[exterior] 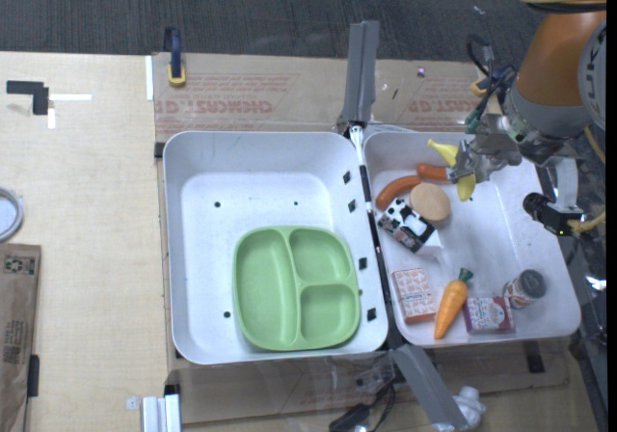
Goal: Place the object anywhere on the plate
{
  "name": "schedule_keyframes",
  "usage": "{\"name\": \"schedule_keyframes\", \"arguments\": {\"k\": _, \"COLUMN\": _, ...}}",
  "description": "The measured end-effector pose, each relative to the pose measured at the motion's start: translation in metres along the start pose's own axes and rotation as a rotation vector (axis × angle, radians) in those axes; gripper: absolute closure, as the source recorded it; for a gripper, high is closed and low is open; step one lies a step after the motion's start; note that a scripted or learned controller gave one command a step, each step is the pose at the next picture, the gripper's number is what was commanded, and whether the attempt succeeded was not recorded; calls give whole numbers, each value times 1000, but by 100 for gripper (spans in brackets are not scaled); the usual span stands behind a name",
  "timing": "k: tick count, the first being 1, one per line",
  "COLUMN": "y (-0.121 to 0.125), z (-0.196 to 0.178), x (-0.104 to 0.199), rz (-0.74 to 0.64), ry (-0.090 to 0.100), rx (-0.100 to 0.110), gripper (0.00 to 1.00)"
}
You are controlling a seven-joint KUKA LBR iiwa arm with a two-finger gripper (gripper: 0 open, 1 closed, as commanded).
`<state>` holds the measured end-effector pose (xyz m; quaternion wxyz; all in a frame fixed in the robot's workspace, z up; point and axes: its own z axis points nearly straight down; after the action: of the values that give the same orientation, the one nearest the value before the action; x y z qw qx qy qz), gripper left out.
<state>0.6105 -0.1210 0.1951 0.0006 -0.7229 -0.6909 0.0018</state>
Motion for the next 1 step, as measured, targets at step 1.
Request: {"name": "schedule_keyframes", "arguments": {"k": 1, "y": 0, "z": 0, "x": 0, "rz": 0, "ry": 0, "rx": 0, "gripper": 0}}
